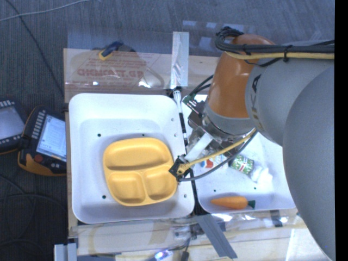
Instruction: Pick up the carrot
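Observation:
The carrot, orange with a small green stub at its right end, lies on its side near the front wall of the right bin. My gripper hangs under the orange wrist band over the left part of that bin, beside the divider between the bins. It is well behind the carrot and apart from it. The wrist and cables hide most of the gripper.
A yellow divided plate lies in the left bin. A green-and-white packet and a white lump sit in the right bin behind the carrot. A small red-and-blue item shows beneath the gripper. The arm covers the right bin's far half.

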`<state>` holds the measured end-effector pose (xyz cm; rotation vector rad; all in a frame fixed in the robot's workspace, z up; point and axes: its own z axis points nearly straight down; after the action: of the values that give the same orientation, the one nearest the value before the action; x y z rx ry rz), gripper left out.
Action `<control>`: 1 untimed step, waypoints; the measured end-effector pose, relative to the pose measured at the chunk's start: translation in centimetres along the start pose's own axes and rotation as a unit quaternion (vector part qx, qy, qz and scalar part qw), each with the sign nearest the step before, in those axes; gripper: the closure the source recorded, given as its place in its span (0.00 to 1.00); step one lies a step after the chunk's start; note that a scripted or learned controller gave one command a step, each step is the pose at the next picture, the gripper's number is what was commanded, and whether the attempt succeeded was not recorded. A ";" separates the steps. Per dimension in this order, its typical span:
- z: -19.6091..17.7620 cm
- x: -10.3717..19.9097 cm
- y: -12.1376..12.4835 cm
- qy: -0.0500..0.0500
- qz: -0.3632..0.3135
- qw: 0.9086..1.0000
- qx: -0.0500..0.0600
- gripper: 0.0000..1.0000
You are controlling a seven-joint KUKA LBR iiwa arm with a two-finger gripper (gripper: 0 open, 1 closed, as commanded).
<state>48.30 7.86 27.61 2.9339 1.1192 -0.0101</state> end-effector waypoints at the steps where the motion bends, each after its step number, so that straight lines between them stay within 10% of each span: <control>1: -3.1 7.7 -8.4 0.001 0.113 0.994 0.000 1.00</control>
<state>48.42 19.28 30.66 3.0418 0.7812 -0.0062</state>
